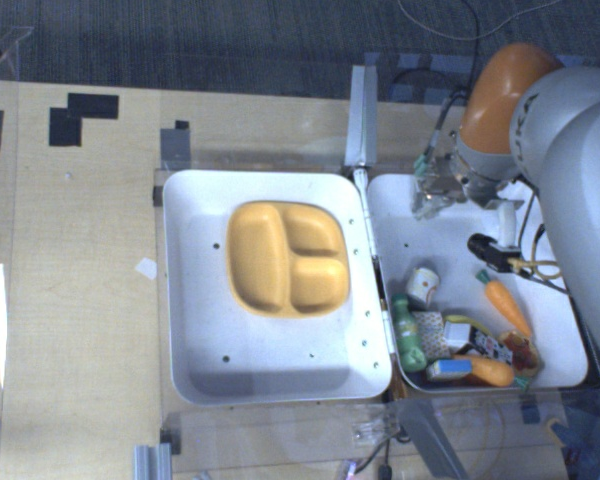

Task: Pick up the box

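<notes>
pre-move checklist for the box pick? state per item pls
1. Gripper position: over the right bin's far left corner, away from the pile. Not ok.
2. Finger state: cannot tell.
3. Box located: a small box-like item lies in the pile at the bin's near end; identity cannot tell.
4. Clutter around it: green bottle, white cup and carrot crowd close. Not ok.
5. Left bin holds a yellow divided tray. Ok.

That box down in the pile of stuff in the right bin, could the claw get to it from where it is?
Probably, but not cleanly. The claw hangs over the right bin's far end, with open floor before the pile. The box is wedged among a green bottle, a cup and carrots.
</notes>
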Controlling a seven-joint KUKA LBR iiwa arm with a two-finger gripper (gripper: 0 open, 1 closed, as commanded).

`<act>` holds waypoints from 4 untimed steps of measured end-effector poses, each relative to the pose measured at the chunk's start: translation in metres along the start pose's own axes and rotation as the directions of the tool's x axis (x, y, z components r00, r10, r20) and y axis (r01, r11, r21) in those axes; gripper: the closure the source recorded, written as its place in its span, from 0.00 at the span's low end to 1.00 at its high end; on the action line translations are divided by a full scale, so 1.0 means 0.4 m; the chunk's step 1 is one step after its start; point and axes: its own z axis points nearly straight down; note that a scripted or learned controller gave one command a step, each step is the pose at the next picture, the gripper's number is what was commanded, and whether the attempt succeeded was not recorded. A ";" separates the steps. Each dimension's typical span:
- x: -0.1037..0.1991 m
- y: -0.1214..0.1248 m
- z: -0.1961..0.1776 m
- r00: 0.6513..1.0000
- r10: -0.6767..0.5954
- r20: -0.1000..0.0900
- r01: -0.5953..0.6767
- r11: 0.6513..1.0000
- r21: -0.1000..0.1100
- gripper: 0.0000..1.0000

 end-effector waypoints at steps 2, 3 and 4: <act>-0.129 -0.004 0.002 0.946 0.325 0.003 -0.325 0.946 0.003 1.00; -0.238 -0.039 0.035 0.823 0.568 0.006 -0.568 0.823 0.008 1.00; -0.234 -0.032 0.001 0.828 0.561 0.005 -0.561 0.828 0.002 1.00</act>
